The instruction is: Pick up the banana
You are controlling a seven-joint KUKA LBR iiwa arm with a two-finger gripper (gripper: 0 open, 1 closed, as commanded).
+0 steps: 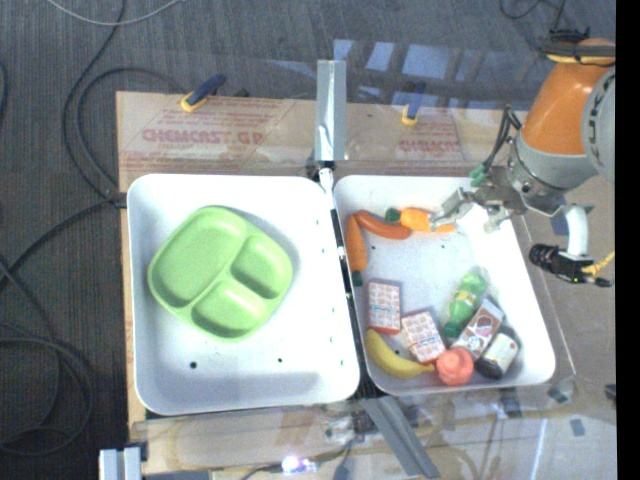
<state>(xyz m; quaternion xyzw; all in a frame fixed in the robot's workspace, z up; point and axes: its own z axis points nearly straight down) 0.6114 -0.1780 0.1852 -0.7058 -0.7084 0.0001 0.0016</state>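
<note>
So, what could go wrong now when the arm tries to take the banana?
1. The banana lies at the near edge of the right bin, far from the hand, which hangs over the far end by the carrot.
2. A card packet and a red fruit touch or crowd the banana, so the hand may catch them instead.
3. The bin wall close by may block the approach.

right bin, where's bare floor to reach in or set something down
Right bin: bare floor in the middle, between the carrot at the back and the green bottle. The front is crowded around the banana. The left bin has bare floor around the green plate.
</note>
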